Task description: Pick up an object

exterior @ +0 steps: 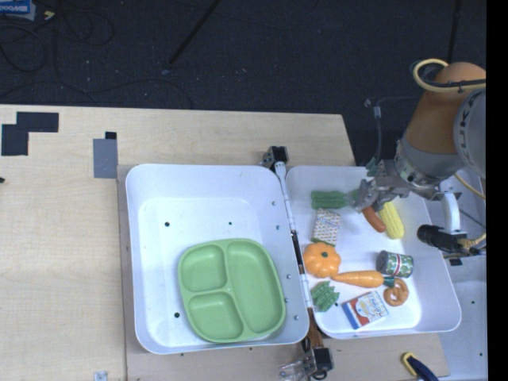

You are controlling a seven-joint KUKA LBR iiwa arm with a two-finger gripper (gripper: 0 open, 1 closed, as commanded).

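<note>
The right bin (pixel 444 308) holds several toy foods. A green piece (pixel 328 199) lies at its back, with a speckled square (pixel 326 227) just in front of it. An orange pumpkin (pixel 321 260), a carrot (pixel 357 277) and a green leafy piece (pixel 324 296) sit near the divider. A yellow corn cob (pixel 392 220) and a red sausage (pixel 373 218) lie side by side at the back right. My gripper (pixel 368 194) hangs low just behind the sausage, between it and the green piece.
A small can (pixel 394 263), a pretzel (pixel 395 293) and a red, white and blue packet (pixel 365 309) fill the right bin's front. In the left bin (pixel 159 213) lies a green divided plate (pixel 231 290). The arm's grey body and orange band (pixel 440 117) rise at the right.
</note>
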